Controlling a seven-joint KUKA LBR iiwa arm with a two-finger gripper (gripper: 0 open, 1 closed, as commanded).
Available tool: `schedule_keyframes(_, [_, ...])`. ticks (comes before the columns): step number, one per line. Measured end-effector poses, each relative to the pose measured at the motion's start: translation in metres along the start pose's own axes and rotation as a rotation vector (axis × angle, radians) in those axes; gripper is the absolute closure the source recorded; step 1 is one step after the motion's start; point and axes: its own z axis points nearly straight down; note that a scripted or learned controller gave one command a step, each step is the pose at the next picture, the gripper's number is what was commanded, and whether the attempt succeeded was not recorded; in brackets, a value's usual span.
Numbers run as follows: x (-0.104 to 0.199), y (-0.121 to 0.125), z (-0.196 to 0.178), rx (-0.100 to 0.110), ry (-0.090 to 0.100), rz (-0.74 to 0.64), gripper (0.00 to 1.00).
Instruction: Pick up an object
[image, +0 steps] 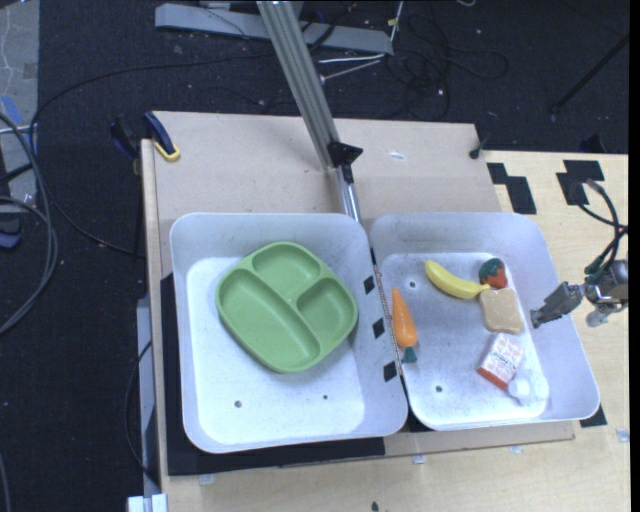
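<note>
The claw (556, 303) sits at the right edge of the frame, over the right bin's rim (570, 330), and the bread slice (502, 311), standing long-ways up and down, lies just to its left, but I cannot tell how the claw is set.

Two white bins (200, 420) are seen on a tan table (260, 160). A light green divided plate (288, 305), a yellow banana (452, 282), an orange carrot (403, 317) and a red-and-white packet (500, 358) are seen.
</note>
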Motion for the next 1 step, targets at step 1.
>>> schedule_keyframes(1, [0.0006,0.0020,-0.0046,-0.009,-0.002,-0.003,0.00])
